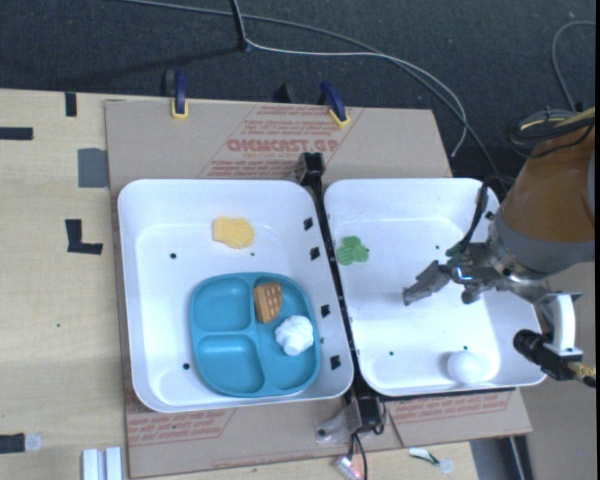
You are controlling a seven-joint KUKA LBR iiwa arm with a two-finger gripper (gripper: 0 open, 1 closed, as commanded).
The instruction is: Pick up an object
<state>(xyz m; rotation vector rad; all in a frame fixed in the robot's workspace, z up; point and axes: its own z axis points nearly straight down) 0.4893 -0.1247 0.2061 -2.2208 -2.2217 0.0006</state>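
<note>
A: Bins?
B: Two shallow white bins side by side on cardboard sheet (pixel 280 138) over the worktop (pixel 40 298). Left bin (pixel 145 268), right bin (pixel 400 193). Black divider strip (pixel 328 258) along the shared rims.

A: Left bin contents?
B: Blue sectioned tray (pixel 220 353) in the near half. Brown waffle-like piece (pixel 268 301) in its upper right compartment, white crumpled lump (pixel 295 335) just below it, touching the compartment ridge. Yellow chunk (pixel 233 232) on bin floor beyond the tray, apart from it.

A: Right bin?
B: Green leafy piece (pixel 352 251) near the left wall, close to the divider. White ball (pixel 469 366) at the near right corner, against the rim. Both lying free on the floor.

A: Arm?
B: Grey with orange band (pixel 550 193), in from the right, over the right bin's right side. End effector (pixel 417 290) pointing left, low over mid-floor of the right bin. Fingers parted a little, tips dark, nothing between them.

A: Relation to candidates?
B: Between green piece and white ball, touching neither. Green piece up-left of the tips, near but apart. Ball well apart, toward the near rim.

A: Other clutter?
B: Blue-and-yellow clamps (pixel 179 96) (pixel 333 105) on the cardboard's far edge. Black cable (pixel 240 28) across the dark floor beyond. Black tape marks (pixel 78 236) on the worktop, left.
</note>
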